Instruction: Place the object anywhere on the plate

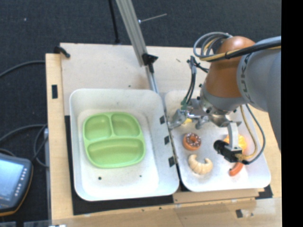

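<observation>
While the gripper hovers over the right bin (finger state cannot be determined), the donut lies just below it beside a croissant. The green plate sits in the left bin.

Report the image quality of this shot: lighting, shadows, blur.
Camera view: even, soft overhead light, faint shadows under the green plate; slight overall softness, so the croissant and donut lack fine detail; white bins bright, near washout; dark floor loses detail.
</observation>
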Controlling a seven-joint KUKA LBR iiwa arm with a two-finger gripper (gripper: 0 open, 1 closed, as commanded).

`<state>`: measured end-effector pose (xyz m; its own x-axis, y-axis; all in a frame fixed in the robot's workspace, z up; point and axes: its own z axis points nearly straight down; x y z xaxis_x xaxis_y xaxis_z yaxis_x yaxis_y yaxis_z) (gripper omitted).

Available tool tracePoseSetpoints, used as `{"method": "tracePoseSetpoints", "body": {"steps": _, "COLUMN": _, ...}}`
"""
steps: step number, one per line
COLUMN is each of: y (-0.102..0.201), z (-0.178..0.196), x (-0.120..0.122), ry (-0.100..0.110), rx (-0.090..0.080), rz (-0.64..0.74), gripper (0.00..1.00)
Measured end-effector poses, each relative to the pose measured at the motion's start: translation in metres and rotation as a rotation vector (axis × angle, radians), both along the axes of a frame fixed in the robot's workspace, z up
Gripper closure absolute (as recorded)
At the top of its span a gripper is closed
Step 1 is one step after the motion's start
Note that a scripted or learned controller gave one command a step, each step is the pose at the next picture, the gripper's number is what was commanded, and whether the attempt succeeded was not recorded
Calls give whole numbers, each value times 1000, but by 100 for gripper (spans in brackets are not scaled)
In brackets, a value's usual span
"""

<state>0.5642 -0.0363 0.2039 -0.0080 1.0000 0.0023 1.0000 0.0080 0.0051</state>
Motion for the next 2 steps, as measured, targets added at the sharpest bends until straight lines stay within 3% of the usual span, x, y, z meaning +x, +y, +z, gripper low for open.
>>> {"method": "tracePoseSetpoints", "body": {"steps": 1, "y": -22, "z": -3, "x": -35, "ry": 6, "rx": -4, "rz": -11, "gripper": 0}}
{"method": "tracePoseSetpoints", "body": {"steps": 2, "y": 66, "z": -3, "x": 26, "ry": 1, "rx": 0, "rz": 2, "gripper": 0}}
